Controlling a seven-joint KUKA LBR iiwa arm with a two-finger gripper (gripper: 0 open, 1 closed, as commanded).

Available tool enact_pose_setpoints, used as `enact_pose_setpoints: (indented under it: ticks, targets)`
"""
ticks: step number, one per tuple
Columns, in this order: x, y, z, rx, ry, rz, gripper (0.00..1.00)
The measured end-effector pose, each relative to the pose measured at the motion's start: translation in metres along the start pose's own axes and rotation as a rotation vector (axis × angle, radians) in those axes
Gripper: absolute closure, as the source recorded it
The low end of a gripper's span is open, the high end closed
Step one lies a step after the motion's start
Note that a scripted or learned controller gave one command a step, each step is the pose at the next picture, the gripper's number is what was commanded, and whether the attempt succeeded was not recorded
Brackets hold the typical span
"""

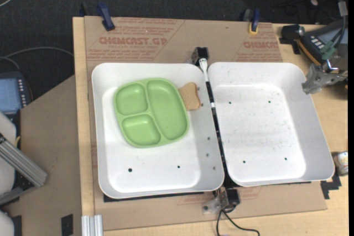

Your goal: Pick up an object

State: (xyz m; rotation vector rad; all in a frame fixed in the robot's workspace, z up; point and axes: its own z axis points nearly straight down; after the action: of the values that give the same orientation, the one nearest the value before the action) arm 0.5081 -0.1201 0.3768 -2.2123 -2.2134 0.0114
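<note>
Grey metal at the right edge of the frame, just above mid-height, looks like the gripper (321, 78), sitting just outside the upper right corner of the right bin (265, 124). Its shape is small and partly cut off by the frame edge, so whether it is spread or pressed together cannot be told, and nothing can be seen between its parts. Above it, in the upper right, dark hardware with cables and a teal piece is crowded together and hard to separate into parts.

Left of centre lies the left bin (149, 174), white and shallow. Inside it, toward its upper half, rests a green divided plate (152, 113) with three compartments, tilted slightly in the frame. Just beside the plate's upper right rim, touching or nearly touching it, lies a small tan block (191, 96) that may be a sponge or a piece of bread; its material is unclear. It sits close to the bin's right wall.

The right bin's floor shows only faint dark specks and a few small holes.

Both bins rest on a brown board (138, 36) printed with red lettering, held by a blue clamp (105, 16) at the upper left.
</note>
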Motion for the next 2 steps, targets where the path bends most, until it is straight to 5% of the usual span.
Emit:
enact_pose_setpoints:
  ticks: [1, 2]
  targets:
    - [-0.031, 0.015, -0.169, -0.036, -0.011, 0.001, 1.00]
    - [0.039, -0.032, -0.049, 0.000, 0.001, -0.005, 1.00]
